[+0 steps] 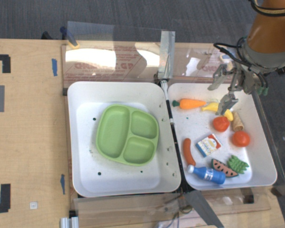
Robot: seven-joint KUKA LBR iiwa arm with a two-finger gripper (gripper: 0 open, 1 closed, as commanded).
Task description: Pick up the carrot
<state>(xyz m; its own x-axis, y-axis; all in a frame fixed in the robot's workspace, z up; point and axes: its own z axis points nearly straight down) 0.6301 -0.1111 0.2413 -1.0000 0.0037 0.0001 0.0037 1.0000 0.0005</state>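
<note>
The carrot, orange with a green tip, lies flat at the far left of the right bin, near the divider. Its thick end points toward a small yellow piece that touches it. My gripper hangs over the far right part of this bin, to the right of the carrot and above the yellow piece. The fingers stand apart, open, with nothing between them. A short gap separates the gripper from the carrot.
The right bin also holds two red tomatoes, a tan cone, a red sausage, a small box, a blue bottle, a watermelon slice and a green leaf. A green divided plate sits in the left bin.
</note>
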